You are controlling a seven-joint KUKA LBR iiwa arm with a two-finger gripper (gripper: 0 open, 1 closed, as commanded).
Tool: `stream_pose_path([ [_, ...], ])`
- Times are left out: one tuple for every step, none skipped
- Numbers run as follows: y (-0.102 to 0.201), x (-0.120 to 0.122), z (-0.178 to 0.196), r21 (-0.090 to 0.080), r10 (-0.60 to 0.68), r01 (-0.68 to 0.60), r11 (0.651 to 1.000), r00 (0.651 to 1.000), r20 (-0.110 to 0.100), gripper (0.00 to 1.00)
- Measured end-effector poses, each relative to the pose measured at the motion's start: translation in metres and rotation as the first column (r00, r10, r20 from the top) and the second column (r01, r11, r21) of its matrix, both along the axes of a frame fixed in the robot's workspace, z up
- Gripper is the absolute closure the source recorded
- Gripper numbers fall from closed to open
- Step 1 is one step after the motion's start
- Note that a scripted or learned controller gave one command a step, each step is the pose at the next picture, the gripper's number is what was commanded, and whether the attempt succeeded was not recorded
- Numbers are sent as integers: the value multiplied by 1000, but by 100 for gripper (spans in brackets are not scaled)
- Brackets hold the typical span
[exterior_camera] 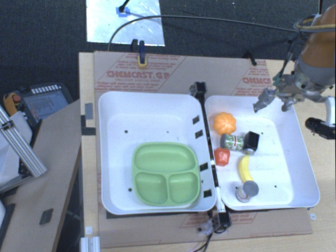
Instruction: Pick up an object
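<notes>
The right bin (294, 156) holds an orange fruit (224, 123), a small green-labelled can (232, 142) lying beside a black block (252, 140), a red pepper-like piece (222, 156), a yellow banana (244, 168) and a grey round piece (248, 189). My gripper (273, 102) hangs above the bin's far right corner, well clear of the objects, with its two fingers spread apart and nothing between them.
The left bin (115, 140) carries a green divided plate (165, 173). A black divider clip strip (207, 146) runs between the bins. A yellow-blue clamp (142, 54) sits at the bench's far edge, and a pendant (44, 104) lies at the left.
</notes>
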State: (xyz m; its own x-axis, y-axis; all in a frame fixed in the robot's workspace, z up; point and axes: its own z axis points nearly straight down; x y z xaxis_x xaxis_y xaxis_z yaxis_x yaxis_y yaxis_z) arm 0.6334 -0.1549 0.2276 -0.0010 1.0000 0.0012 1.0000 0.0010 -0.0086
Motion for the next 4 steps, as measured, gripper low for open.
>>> stream_pose_path([
  [0,2,6,-2,2,-2,1000,1000,10,0],
  [-1,4,-35,-2,1,-1,1000,1000,8,0],
  [4,13,-87,-1,5,-5,1000,1000,7,0],
  [5,13,-139,-1,5,-5,1000,1000,7,0],
])
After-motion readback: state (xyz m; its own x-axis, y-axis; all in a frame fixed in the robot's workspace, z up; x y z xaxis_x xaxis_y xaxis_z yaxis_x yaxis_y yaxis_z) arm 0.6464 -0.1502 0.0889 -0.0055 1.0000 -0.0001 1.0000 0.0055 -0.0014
